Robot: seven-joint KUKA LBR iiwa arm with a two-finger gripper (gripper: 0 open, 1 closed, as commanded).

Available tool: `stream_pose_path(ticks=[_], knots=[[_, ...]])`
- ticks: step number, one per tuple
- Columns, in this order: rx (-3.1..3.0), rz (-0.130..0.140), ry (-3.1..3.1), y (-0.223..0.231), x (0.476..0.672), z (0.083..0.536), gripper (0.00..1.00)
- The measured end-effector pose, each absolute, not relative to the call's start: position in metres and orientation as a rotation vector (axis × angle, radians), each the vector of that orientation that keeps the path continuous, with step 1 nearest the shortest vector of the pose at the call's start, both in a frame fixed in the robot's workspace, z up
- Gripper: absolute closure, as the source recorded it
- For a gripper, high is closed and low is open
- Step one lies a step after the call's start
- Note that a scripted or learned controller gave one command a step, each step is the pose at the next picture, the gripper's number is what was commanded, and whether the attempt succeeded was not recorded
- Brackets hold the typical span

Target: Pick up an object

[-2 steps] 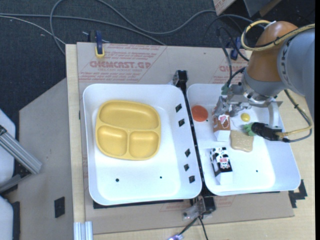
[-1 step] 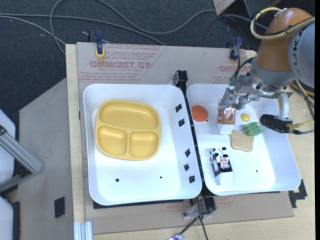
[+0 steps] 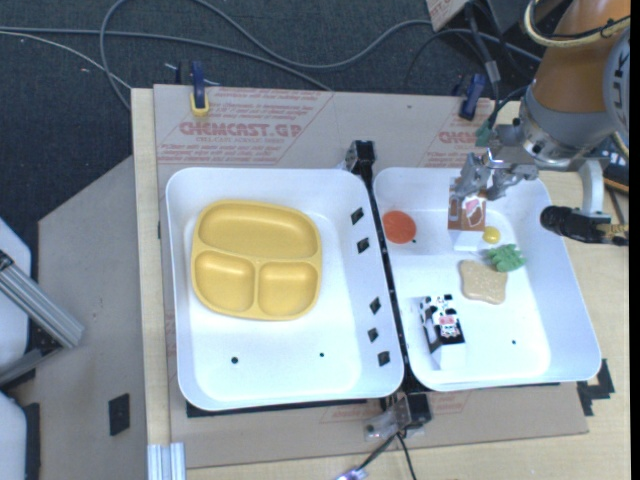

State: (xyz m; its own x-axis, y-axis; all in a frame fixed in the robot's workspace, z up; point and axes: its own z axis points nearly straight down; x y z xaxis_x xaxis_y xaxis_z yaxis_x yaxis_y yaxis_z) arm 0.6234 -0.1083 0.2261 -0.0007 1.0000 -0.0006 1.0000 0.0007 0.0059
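Reaching in from the bench's right edge, the grey arm (image 3: 575,88) angles down over the right bin (image 3: 560,298), orange band up near the corner. Its gripper (image 3: 470,200) hangs by the bin's far edge, fingers clamped on a small brown packet (image 3: 467,212), lifted clear. Below lie an orange ball (image 3: 401,227), green toy (image 3: 506,258), tan piece (image 3: 484,283). Yellow divided plate (image 3: 257,258) sits in the left bin (image 3: 200,378).
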Motion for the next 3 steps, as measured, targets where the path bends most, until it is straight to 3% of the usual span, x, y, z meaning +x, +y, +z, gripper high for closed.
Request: stream_pose_path(ticks=[3], knots=[[2.22, -0.003, 2.231, 0.046, 0.543, 0.23, 1.0]])
